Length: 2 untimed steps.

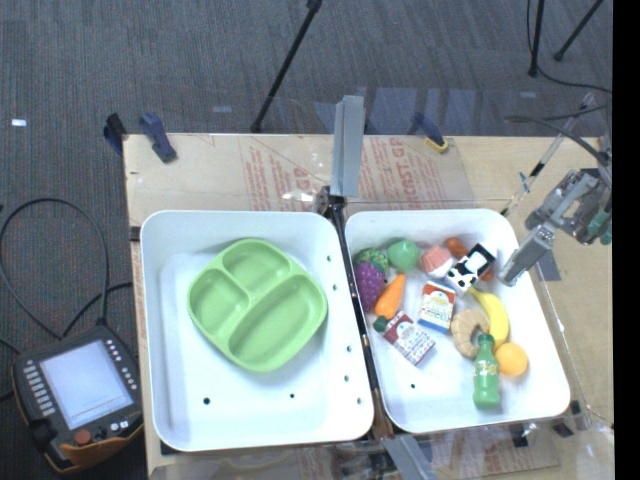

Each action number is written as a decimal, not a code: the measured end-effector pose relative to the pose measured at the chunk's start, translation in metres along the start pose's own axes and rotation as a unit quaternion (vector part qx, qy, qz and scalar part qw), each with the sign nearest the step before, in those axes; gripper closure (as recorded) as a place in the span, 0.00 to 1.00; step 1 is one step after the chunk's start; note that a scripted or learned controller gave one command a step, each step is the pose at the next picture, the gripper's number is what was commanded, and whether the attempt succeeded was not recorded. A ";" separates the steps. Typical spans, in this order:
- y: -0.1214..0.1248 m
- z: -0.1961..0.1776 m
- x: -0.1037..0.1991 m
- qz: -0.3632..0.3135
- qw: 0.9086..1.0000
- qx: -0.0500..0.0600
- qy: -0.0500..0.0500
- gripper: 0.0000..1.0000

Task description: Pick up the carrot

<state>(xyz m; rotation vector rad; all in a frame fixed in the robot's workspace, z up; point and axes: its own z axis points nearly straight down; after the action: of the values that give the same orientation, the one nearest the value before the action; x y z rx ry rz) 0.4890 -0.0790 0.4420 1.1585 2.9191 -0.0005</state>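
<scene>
The carrot (390,296) lies in the right bin (556,373), toward its left wall, tilted with its thick end up toward one o'clock and its tip down toward seven. At its ten o'clock, touching or just beside it, sits a bunch of purple grapes (369,284), with a green round fruit (404,255) at twelve o'clock. At five o'clock lies a small red carton (409,337), and at three o'clock a white and blue box (436,306). Farther toward three o'clock are a banana (492,314), a bagel (466,332), a green bottle (486,372) and an orange (511,359).

The gripper (512,273) hangs over the bin's right edge, well apart from the carrot at its three o'clock, near a black and white box (470,266). I cannot tell how far apart its tips stand, and nothing shows between them.

The left bin (170,388) holds a green divided plate (258,304).
</scene>
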 end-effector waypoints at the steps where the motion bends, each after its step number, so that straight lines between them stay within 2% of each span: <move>1: 0.062 0.083 -0.016 0.038 0.999 0.004 0.005 0.00; 2: 0.125 0.233 0.006 0.021 1.000 0.006 0.006 0.00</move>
<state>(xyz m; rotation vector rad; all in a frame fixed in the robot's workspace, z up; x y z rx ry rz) 0.5708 0.0157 0.2086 1.2267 2.9080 -0.0095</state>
